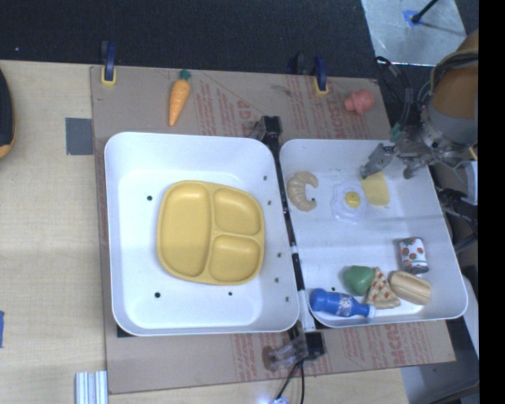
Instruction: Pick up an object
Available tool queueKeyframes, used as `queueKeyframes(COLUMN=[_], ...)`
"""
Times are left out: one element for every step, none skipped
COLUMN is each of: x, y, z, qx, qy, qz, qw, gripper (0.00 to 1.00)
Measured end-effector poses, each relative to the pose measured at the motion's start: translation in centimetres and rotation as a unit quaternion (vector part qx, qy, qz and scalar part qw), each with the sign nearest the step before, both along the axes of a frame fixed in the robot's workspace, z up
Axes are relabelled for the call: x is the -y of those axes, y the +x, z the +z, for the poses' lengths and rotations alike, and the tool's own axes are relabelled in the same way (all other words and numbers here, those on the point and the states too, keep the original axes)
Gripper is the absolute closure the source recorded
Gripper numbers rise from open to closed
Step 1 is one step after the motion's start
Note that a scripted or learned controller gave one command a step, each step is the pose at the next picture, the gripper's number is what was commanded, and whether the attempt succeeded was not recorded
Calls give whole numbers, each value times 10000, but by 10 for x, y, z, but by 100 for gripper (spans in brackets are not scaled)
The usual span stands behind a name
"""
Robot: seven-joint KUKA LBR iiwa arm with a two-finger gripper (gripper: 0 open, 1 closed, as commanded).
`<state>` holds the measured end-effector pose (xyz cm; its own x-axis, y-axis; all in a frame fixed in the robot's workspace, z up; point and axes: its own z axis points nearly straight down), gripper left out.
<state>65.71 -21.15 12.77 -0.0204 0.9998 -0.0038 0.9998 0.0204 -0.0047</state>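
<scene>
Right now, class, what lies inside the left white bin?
Inside the left bin lies one yellow divided plate, its three compartments bare. Whatever is beneath the plate is covered.

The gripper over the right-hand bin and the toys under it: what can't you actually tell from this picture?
- Gripper, camera view: small and blurred, so its grip state is unreadable.
- Yellow block: the fingertips hang just above it; contact cannot be judged from this slanted view.
- Arm: cut off by the right edge.
- Small can: label too small to read.
- Pizza slice: partly covered by the green piece and the hot dog bun.
</scene>
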Motion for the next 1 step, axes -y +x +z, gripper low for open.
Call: queueKeyframes(x=[-28], y=[-1], z=[-28], qx=[-5], qy=[21], qz=[-64], qw=[10000], gripper=[0])
